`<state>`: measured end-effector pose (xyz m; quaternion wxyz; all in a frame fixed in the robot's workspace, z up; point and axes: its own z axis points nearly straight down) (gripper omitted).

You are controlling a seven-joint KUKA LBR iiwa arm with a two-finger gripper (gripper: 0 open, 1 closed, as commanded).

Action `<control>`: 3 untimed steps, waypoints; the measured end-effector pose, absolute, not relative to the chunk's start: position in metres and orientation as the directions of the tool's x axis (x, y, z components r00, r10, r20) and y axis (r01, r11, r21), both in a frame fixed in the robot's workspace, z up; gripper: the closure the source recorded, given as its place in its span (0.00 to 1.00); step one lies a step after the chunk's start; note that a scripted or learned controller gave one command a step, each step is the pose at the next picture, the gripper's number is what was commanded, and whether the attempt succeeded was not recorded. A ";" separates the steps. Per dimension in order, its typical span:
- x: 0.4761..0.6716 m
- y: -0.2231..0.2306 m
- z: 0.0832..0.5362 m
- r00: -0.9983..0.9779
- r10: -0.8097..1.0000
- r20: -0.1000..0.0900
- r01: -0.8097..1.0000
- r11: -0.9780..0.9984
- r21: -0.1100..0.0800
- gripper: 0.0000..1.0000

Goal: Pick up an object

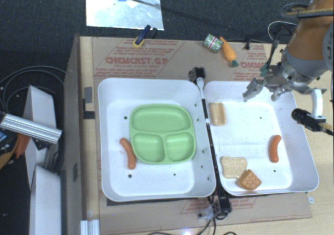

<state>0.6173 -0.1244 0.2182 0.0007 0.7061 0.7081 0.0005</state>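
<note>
**Desk:** What am I looking at?

**Operator:** Two white bins side by side, mid-frame. My gripper (259, 89) hovers over the upper edge of the right bin (292, 184), arm reaching in from the upper right. Its two fingers look spread, nothing between them. I count that as open and empty.

**Desk:** Where are the candidates?

**Operator:** In the right bin: a toy bread roll (217, 114) at its left wall, a toy sausage (274, 148) toward the right side, a toast slice (233, 166) and a waffle piece (249, 180) touching each other at the lower edge. The left bin (112, 187) holds a green divided plate (162, 133) with a second sausage (128, 153) just beside its lower left rim.

**Desk:** What worries you?

**Operator:** The toast and waffle touch, so a descent there could nudge both and grip neither. The roll hugs the wall; one finger may strike the divider. The right-hand sausage lies apart from everything, but it's round and, I judge, could roll off closing fingers if I come down off-centre.
</note>
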 end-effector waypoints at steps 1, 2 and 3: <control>0.652 -0.207 0.095 -0.001 1.000 -0.001 1.000 0.001 -0.001 0.00; 0.670 -0.206 0.150 -0.004 1.000 -0.002 1.000 0.004 0.006 0.00; 0.623 -0.207 0.147 -0.002 1.000 -0.001 1.000 0.002 0.002 0.00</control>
